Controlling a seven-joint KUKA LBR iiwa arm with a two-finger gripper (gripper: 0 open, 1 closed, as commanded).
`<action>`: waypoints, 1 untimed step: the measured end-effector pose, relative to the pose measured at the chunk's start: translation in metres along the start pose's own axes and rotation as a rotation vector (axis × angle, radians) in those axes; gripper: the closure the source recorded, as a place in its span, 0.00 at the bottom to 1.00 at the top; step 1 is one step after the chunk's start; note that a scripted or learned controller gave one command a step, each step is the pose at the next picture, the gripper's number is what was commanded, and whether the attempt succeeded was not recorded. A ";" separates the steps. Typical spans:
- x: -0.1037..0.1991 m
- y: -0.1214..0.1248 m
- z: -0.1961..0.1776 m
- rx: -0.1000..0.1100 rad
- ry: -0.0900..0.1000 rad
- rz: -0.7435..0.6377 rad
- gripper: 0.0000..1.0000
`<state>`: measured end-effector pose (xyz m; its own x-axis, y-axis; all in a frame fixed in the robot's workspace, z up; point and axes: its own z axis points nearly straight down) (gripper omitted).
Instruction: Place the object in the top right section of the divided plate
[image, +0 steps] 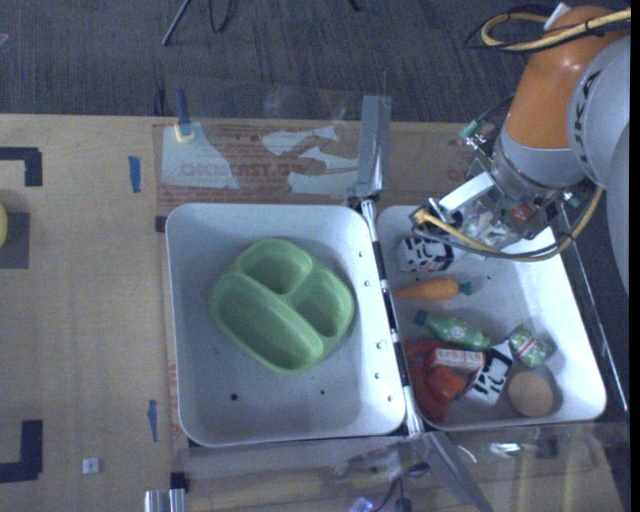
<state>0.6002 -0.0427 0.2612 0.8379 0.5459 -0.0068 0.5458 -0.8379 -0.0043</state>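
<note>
Pincer (478, 222) hovers, perhaps above carrot (428, 291) lying lengthwise left-right, green tip rightward.

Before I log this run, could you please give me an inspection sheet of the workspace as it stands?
Surface: wooden bench bearing two white bins.
Job's things: green divided plate in the left bin, sections bare.
Clutter: right bin holds a carrot, green bottle, cow-patterned toy, brownish ball, red packets.
Grippers: gripper over the right bin's far end.
Cables: yellow cable looping at the wrist.
Surroundings: blue tape marks, dark floor.
</note>
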 end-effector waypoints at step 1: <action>0.053 -0.017 0.036 -0.002 0.003 -0.058 1.00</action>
<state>0.6346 0.0007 0.2246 0.8048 0.5936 -0.0041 0.5936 -0.8048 -0.0031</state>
